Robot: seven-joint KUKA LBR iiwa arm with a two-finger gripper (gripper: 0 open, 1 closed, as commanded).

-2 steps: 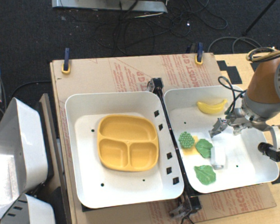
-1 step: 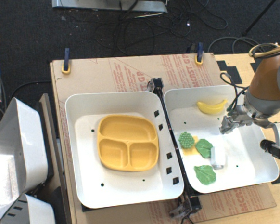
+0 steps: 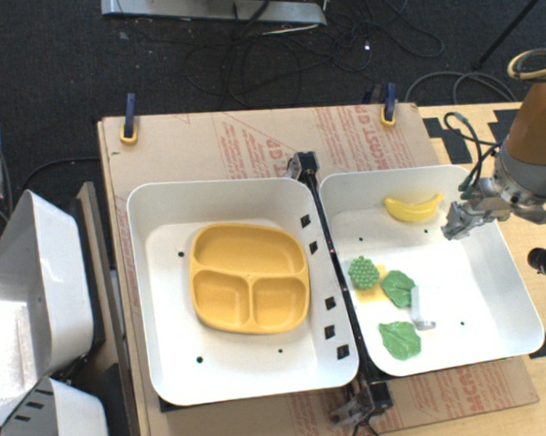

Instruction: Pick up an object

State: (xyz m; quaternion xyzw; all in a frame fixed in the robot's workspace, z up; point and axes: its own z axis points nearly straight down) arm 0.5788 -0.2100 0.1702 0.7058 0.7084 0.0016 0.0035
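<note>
Resting on a cardboard-topped bench [image 3: 248,139] above dark floor: two white bins [image 3: 157,297], yellow tray [image 3: 249,277], banana [image 3: 411,208], green pieces [image 3: 399,339]. Gripper [image 3: 454,223] near banana; grip unreadable.

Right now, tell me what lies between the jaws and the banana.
Nothing: in the camera view, bare white bin floor separates the gripper from the banana.

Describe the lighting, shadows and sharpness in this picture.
Camera view: light is even and soft; the white bins are bright but not blown out, with no hard glare. The yellow tray and banana cast only faint shadows. The bench is sharp; the gripper at the right looks slightly soft. The dark floor beyond stays dim, with cables just visible.
</note>
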